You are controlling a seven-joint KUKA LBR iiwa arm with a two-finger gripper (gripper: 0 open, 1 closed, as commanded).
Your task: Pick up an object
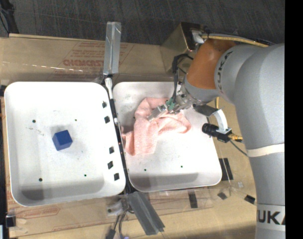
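Gripper down in the right bin, near that bin's far edge and somewhat toward its middle, pressed onto the upper part of a pink cloth. Whether clenched, released or grasping the fabric: cannot tell, metal parts and folds running together there. Cloth crumpled, spread from under the gripper toward the bin's left wall, one lobe reaching right toward the bin's centre, a longer flap hanging down along the left side. Behind the gripper, grey arm with orange band coming in over the bin's far right corner and covering its right edge. Black connector with a yellowish tip jutting from the arm above the bin's right side.

In the left bin, a blue cube resting alone left of centre, well apart from the cloth and the gripper. Between the bins, a divider with black clips. Beneath both, brown cardboard with red lettering along the far edge of the bench.
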